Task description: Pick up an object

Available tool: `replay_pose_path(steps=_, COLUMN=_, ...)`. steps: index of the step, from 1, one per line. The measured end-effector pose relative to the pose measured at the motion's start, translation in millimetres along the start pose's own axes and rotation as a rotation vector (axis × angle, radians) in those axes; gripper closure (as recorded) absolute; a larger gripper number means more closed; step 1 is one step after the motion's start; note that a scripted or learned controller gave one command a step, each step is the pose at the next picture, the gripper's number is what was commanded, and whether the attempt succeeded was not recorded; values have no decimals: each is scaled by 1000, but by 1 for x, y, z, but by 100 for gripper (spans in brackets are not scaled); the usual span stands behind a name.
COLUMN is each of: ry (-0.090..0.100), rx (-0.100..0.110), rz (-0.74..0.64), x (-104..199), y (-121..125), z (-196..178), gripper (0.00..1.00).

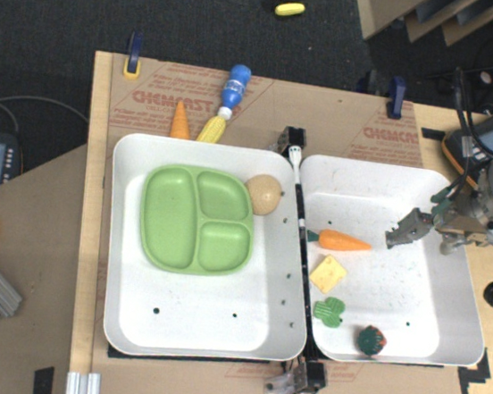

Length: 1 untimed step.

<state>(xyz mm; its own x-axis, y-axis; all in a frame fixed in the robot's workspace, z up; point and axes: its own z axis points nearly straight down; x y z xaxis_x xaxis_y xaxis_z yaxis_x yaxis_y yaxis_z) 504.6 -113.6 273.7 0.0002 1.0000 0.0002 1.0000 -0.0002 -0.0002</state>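
In the right bin (433, 288) lie an orange carrot (345, 242), a yellow cheese wedge (327, 273), a small green toy (330, 312) and a red strawberry with a green top (371, 340). My gripper (401, 232) hangs over the right bin's upper right part, a little to the right of the carrot's tip, with nothing seen between its fingers. The left bin (186, 314) holds a green divided plate (197, 219) and a tan ball (264, 193) at the plate's upper right corner.
Behind the left bin, on the cardboard bench, lie a blue-and-white bottle (233, 90), a yellow corn cob (212, 128) and a small orange cone (180, 122). A black clip (292, 140) sits at the bins' shared far corner. Cables run at the right.
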Motion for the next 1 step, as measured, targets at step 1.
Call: replay_pose_path(steps=1, ry=2, rx=9, rz=-3, x=7, y=64, z=118, gripper=0)
